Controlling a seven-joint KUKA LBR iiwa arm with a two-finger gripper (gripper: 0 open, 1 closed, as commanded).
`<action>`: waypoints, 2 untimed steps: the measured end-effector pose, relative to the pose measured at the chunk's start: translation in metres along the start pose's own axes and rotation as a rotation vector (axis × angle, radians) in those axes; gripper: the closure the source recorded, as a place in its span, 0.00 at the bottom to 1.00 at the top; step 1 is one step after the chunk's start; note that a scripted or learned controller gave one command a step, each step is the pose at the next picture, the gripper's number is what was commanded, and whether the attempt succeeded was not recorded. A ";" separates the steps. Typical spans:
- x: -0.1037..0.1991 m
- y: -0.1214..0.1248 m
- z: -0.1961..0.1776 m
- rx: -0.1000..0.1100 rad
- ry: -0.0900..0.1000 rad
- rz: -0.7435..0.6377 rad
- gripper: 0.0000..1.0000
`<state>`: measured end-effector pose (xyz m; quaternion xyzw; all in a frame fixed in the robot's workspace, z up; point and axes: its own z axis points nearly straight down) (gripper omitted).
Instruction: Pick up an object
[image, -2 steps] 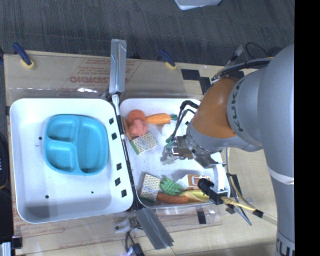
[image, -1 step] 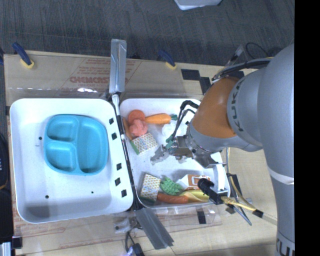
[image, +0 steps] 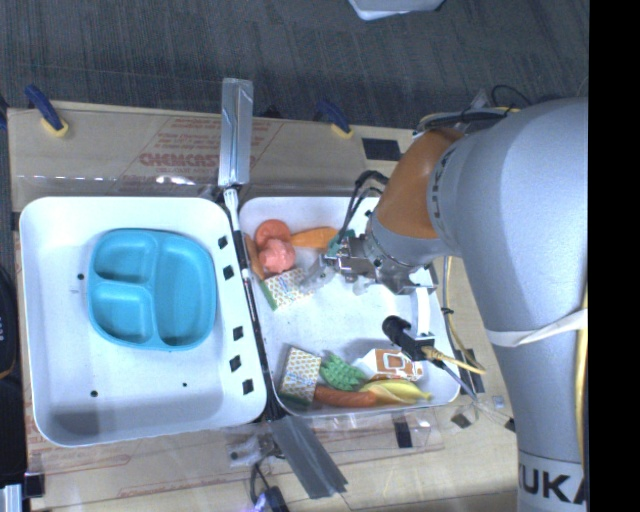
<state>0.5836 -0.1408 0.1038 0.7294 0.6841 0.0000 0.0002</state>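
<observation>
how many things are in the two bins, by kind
blue divided plastic plate: 1
plastic toy foods: 5 (pink round fruit, orange piece, green leafy piece, red-orange carrot, yellow banana)
small printed cartons: 3 (upper patterned carton, lower patterned carton, orange-and-white carton)
total: 9

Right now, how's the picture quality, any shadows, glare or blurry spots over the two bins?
Camera view: bright, fairly even light; a soft grey shadow sits in the near-left corner of the left bin; the blue divided tray is sharp; the hand over the right bin looks slightly soft; the white bin floors are nearly washed out.
</observation>
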 end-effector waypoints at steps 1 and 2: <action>0.014 0.046 0.005 -0.009 -0.001 -0.051 0.00; 0.088 0.065 -0.135 -0.002 0.001 -0.020 0.00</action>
